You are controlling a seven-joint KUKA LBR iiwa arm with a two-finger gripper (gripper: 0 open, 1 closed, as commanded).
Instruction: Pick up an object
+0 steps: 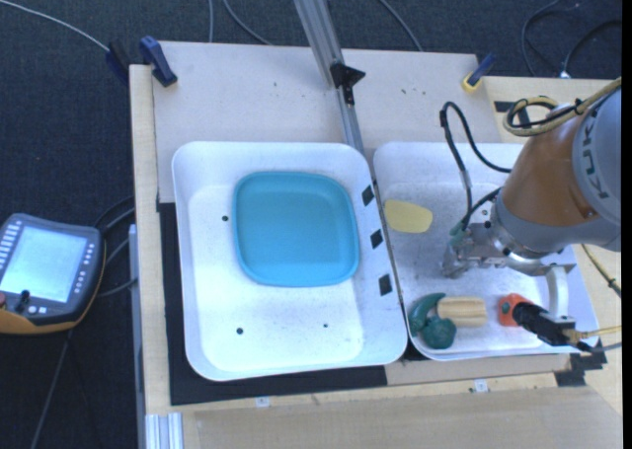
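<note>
1 smooth rounded-square teal plate (296, 228)

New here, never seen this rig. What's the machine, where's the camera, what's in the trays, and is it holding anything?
The machine is a single robot arm, grey and orange, reaching in from the right. Its gripper hangs low over the right bin. There is one camera, fixed above the bench and looking down at a slant.

Two shallow white bins sit side by side. The left bin holds a light blue plate. The right bin holds a yellow oval piece, a dark green piece, a tan wooden block right beside it, and a small orange piece.

The view does not show the gripper holding anything. The screen unit off the bench looks like a handheld controller.
</note>
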